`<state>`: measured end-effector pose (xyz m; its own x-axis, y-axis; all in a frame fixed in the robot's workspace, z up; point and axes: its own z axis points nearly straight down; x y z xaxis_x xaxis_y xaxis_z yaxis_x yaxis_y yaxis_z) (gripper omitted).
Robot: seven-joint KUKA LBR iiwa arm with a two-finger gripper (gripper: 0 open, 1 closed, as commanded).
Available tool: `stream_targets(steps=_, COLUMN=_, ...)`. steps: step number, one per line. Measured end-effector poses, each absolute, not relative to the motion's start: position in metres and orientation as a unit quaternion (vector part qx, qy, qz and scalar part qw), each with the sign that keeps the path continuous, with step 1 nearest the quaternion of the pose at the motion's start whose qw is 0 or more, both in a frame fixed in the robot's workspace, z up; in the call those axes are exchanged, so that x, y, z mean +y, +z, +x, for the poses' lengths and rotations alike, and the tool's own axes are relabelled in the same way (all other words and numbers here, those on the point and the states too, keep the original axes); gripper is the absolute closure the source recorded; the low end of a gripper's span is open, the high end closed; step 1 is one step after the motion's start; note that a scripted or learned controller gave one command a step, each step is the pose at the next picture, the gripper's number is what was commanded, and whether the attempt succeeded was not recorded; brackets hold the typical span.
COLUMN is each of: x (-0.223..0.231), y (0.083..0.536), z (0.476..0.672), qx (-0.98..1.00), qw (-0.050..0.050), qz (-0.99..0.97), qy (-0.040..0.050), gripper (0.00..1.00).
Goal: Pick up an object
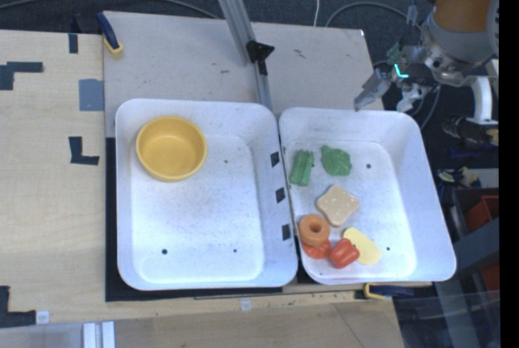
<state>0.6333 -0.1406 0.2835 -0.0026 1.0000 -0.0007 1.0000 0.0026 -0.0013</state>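
2 white bins point(195, 269): yellow bowl point(170, 147) left, 6 small foods crowded right. Gripper point(391, 88) parked beyond right bin's far rim, spread, carrying nothing. Likely snag: nudging bread point(337, 204) or donut point(314, 229) neighbours, pinching 2, slipping.

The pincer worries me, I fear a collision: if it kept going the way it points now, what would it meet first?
The pincer points down-left, so it would probably meet the right bin at its far rim first. Depth is unclear; it might clear the rim toward the green leafy toy.
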Motion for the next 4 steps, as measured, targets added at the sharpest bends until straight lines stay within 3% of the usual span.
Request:
stream_targets(steps=3, x=-0.142, y=0.111, z=0.636, qx=-0.707, qw=0.002, qz=-0.707, qy=0.0024, gripper=0.00)
stream_targets(steps=4, x=-0.141, y=0.124, z=0.637, qx=-0.708, qw=0.001, qz=-0.706, qy=0.0012, gripper=1.00)
